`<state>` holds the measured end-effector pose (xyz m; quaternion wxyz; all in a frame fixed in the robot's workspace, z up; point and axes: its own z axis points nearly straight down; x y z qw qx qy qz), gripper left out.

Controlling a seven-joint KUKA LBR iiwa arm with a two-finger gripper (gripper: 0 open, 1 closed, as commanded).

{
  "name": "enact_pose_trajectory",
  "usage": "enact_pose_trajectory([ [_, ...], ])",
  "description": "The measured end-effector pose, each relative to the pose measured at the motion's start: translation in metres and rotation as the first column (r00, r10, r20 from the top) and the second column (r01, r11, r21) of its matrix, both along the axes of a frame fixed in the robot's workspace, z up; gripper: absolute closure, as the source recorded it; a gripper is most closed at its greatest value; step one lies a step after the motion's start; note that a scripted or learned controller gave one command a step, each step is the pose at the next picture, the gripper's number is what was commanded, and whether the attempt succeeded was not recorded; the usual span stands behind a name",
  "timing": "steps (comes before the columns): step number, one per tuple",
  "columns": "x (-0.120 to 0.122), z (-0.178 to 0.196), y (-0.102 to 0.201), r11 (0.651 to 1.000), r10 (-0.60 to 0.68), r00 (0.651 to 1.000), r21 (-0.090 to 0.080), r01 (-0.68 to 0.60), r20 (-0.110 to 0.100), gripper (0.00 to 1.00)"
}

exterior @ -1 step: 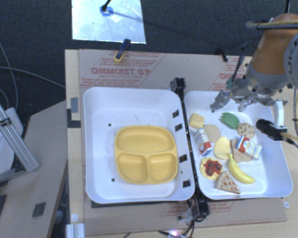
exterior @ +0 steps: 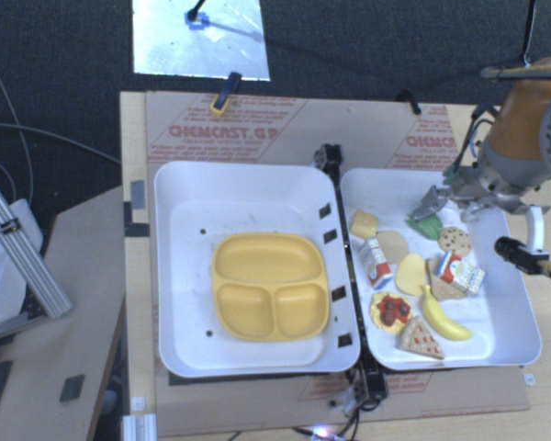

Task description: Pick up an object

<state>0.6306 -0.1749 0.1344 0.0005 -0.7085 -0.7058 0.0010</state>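
My gripper (exterior: 446, 211) hangs over the back of the right bin (exterior: 514, 338), reaching in from the right on the grey arm with its orange band. It stands open with nothing between the fingers. A green toy piece (exterior: 429, 225) lies just below and left of it, partly under one finger. A cookie (exterior: 455, 240) sits close in front of the gripper. Further forward lie a red, white and blue carton (exterior: 459, 272), a banana (exterior: 443, 316), a small can (exterior: 376, 261), a yellow block (exterior: 364, 224) and a pizza slice (exterior: 421, 338).
The left bin (exterior: 179, 209) holds a yellow divided plate (exterior: 270, 285). A black divider with clips (exterior: 336, 237) runs between the bins. A black part of the arm (exterior: 522, 254) juts over the right bin's right side.
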Motion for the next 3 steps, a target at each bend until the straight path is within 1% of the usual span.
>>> enact_pose_trajectory([
  [1,0.027,-0.051,-0.004,1.000,0.009,1.000,-0.002,-0.009,0.006,0.00],
  [2,0.027,-0.038,-0.004,1.000,0.010,1.000,-0.002,-0.010,0.009,1.00],
  [3,0.012,0.057,0.113,1.000,0.019,1.000,0.004,-0.019,0.013,1.00],
])
